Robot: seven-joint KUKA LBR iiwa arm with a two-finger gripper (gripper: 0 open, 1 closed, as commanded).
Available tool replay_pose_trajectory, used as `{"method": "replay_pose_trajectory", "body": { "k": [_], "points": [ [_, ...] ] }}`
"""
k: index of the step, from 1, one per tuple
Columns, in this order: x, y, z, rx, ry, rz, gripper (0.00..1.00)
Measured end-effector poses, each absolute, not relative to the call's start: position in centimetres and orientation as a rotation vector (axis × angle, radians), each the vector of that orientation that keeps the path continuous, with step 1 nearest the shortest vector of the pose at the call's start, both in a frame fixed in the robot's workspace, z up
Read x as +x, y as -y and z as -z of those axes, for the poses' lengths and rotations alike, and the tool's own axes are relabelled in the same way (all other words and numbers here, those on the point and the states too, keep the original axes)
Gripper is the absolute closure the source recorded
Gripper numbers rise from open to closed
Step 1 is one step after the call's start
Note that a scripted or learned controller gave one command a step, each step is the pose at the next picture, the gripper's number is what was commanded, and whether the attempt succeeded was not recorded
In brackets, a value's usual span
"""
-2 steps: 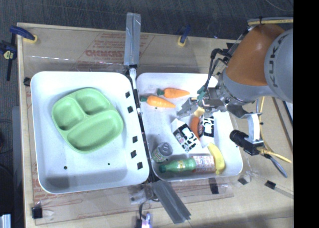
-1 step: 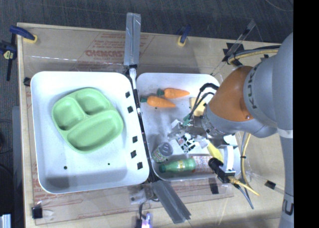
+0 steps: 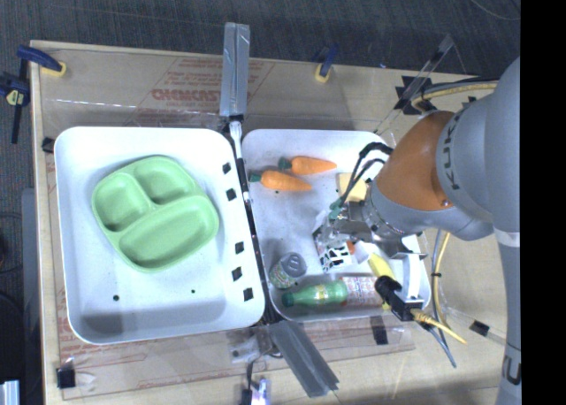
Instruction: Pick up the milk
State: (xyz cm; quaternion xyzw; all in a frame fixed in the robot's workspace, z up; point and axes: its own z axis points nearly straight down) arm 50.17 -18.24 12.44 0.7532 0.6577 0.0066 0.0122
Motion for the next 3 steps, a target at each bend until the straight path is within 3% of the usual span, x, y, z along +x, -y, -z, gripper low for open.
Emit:
{"method": "replay_pose_trajectory", "body": {
  "k": [1, 2, 3],
  "points": [
    [50.2, 18.2, -12.4, 2.348, -2.051, -0.021, 0.0],
    [50.3, 18.3, -13.5, 2.343, -2.054, -0.018, 1.0],
    [50.3, 18.3, -13.5, 2.342, -2.054, -0.018, 0.0]
  ]
}}
